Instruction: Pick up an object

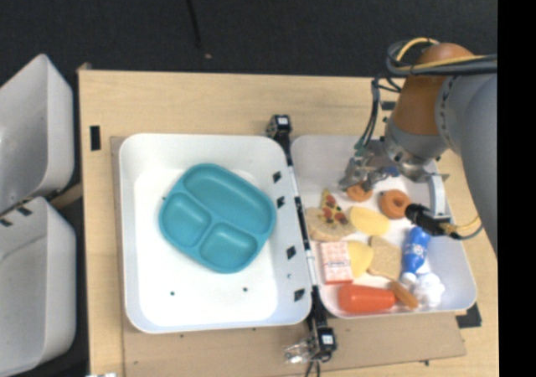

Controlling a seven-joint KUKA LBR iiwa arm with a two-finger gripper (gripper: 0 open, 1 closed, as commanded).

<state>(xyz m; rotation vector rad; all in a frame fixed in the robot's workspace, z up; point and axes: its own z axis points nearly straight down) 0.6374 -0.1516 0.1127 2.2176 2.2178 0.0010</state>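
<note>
Two white bins sit side by side on your bench: the left bin (pixel 134 300) carries a teal divided plate (pixel 218 217), and the right bin (pixel 322 153) holds all the small items. Your gripper (pixel 362 176) is down in the far part of the right bin, its tips just above a small orange piece (pixel 358 193). You cannot tell from this angle how wide the fingers stand, and nothing shows clearly between them. The orange piece lies right at the tips, touching or nearly so; it is too small and round to read a long axis.

Just to the right of the fingers lies a brown doughnut (pixel 393 201), flat, its hole facing up. Nearer the camera from the tips lie a pizza slice (pixel 328 218) and a yellow wedge (pixel 369 220). Further toward the near wall you have a pink and white carton (pixel 335 260), a tan cracker (pixel 385 260), and a blue and white bottle (pixel 414 251) whose long axis runs from the far side to the near side. A red-orange sausage (pixel 365 299) lies along the near wall, its long axis running left to right.
</note>
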